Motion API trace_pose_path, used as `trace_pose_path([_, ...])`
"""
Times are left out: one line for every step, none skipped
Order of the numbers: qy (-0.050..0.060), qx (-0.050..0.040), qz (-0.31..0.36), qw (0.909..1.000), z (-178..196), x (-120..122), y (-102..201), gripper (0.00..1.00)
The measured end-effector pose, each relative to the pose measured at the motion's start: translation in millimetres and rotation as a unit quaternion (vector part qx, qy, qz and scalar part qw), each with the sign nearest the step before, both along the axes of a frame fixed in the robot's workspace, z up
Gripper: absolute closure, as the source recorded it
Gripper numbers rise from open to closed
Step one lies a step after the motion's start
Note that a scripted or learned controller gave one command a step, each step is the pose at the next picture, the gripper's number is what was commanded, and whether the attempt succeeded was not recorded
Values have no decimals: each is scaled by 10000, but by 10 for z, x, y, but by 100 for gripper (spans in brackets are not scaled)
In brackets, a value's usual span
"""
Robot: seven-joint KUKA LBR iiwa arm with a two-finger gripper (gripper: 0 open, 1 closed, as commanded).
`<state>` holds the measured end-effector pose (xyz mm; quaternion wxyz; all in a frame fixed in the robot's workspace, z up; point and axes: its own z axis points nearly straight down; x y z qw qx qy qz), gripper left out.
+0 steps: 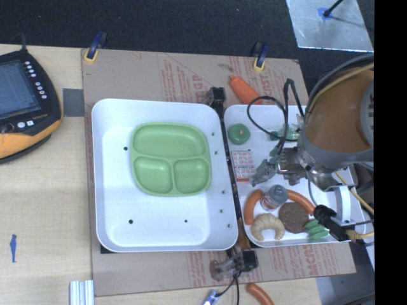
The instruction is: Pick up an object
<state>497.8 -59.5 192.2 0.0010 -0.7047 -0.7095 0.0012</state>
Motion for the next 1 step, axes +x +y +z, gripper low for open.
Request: trace_pose_path([-8,-8,-5,10000,-1005,-38,-421,0])
